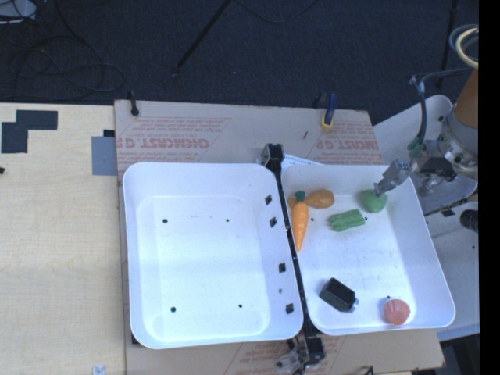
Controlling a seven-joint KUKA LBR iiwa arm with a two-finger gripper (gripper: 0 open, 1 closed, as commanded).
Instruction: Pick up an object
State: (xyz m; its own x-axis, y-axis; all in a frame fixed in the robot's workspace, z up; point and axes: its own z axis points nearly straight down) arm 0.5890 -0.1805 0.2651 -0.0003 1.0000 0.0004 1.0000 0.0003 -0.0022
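The right bin (422,233) holds several small objects. An orange carrot (298,223) lies by the divider, with an orange-yellow lump (319,199) touching its top. A green oblong piece (346,221) sits mid-bin and a rounded green piece (373,201) lies near the far right wall. A black block (338,295) and a pink-red ball (396,312) rest near the front. My gripper (391,180) reaches in over the bin's far right corner, its tip just above the rounded green piece. I see nothing lifted off the bin floor.
The left bin (141,209) stands beside the right one, joined by a black clamp strip (285,233). Both rest on a cardboard sheet (195,131) on a wooden bench (55,233). The arm's wrist and cables (449,147) crowd the right edge.
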